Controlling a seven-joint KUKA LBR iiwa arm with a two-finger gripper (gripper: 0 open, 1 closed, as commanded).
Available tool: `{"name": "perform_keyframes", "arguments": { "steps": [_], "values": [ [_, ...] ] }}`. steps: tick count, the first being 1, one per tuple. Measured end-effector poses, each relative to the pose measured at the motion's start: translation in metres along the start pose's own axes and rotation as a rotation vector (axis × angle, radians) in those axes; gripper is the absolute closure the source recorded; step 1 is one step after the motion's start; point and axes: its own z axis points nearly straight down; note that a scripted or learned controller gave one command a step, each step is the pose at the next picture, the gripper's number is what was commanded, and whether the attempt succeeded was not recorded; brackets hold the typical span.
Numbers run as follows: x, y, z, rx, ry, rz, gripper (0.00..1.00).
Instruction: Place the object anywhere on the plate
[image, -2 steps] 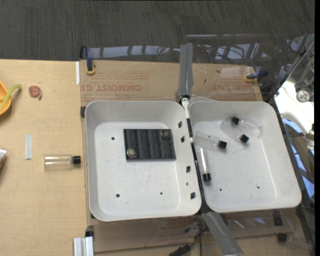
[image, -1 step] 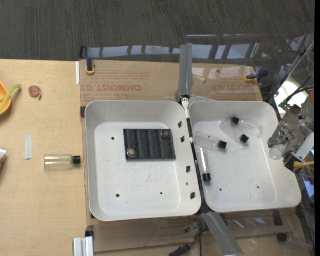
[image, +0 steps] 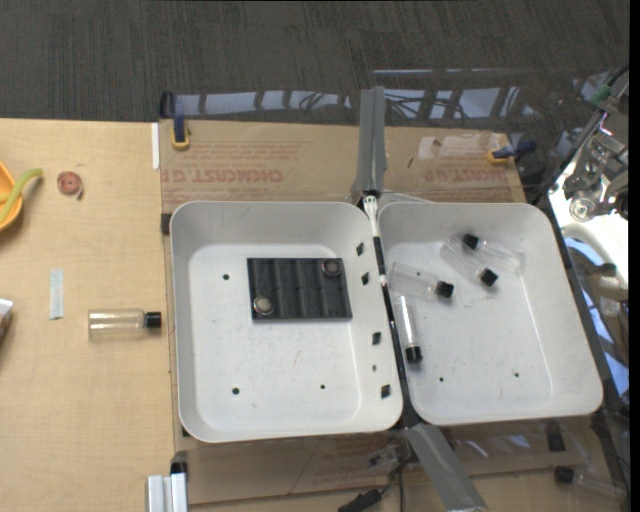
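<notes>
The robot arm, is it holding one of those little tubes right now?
Nothing seen held. The clear tubes lie loose in the right bin, and the arm sits off at the bin's far right corner, away from them. The dark plate waits in the left bin.

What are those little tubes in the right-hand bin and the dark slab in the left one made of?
The tubes look like clear plastic or glass: see-through bodies, black caps. The dark slab looks like matte black plastic or rubber, ribbed with grooves; which one is unclear. The bins look like smooth white moulded plastic.
</notes>
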Motion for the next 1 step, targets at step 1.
{"name": "perform_keyframes", "arguments": {
  "steps": [1],
  "values": [
    [0.0482,0.0387,-0.0872,0.000,0.000,-0.104,1.00]
  ]
}}
